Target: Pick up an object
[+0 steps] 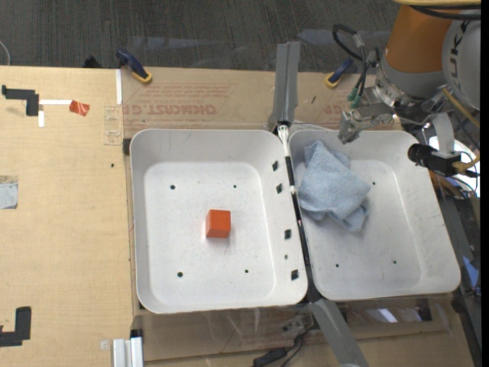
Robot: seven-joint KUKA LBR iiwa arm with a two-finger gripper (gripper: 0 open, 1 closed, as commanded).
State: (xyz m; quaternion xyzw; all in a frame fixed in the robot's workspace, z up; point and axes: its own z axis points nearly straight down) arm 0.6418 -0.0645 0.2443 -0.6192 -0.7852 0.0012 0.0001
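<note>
Camera view, one frame, looking down at a slant on the bench.

Item: left bin [153,228], shallow, white. Contents: one orange-red block [218,223], resting left of centre on the bin floor, apart from all walls.

Item: right bin [416,235], shallow, white, set just beside the left one along a dark divider. Contents: one blue-grey cloth [330,186], crumpled, lying in the bin's upper left part and reaching close to the divider. Its folds hide whatever surface lies beneath.

Item: arm, grey with orange band, entering from the upper right; upper portion cut off by the frame edge. Gripper [349,131] is seen at the far rim of the right bin, just above the cloth's top edge. Fingers small and dark against the cardboard; whether they stand apart or together cannot be told. Nothing is visibly held between them.

Item: cardboard sheet [206,102] behind the bins, printed lettering reversed, clamped at two corners.
</note>
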